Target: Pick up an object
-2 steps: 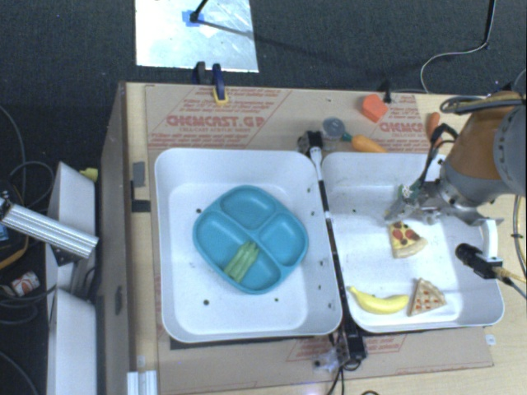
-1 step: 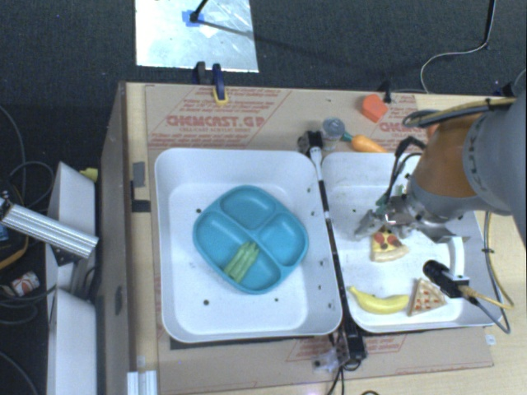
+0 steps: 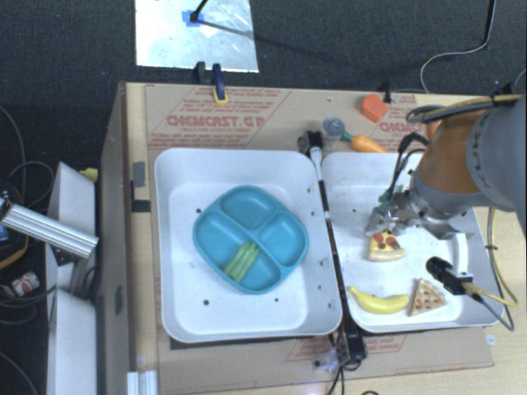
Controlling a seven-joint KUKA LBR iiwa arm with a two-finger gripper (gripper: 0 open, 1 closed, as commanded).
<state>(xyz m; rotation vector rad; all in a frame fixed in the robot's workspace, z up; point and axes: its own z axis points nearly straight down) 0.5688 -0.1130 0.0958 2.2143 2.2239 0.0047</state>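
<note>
In the right bin [image 3: 362,183] lie a pizza slice [image 3: 385,246] near the middle, a yellow banana [image 3: 378,302] along the front wall, and a second pizza slice [image 3: 426,297] at the front right. My gripper [image 3: 389,220] hangs just above the far edge of the middle pizza slice, low in the bin. The arm covers the bin's right part. The left bin [image 3: 185,183] holds a blue divided plate [image 3: 249,238] with a green piece [image 3: 241,261] in its front compartment.
On the bench behind the right bin sit an orange block [image 3: 373,107] and a carrot-like toy [image 3: 366,144]. A blue and yellow clamp [image 3: 217,81] stands at the bench's far edge.
</note>
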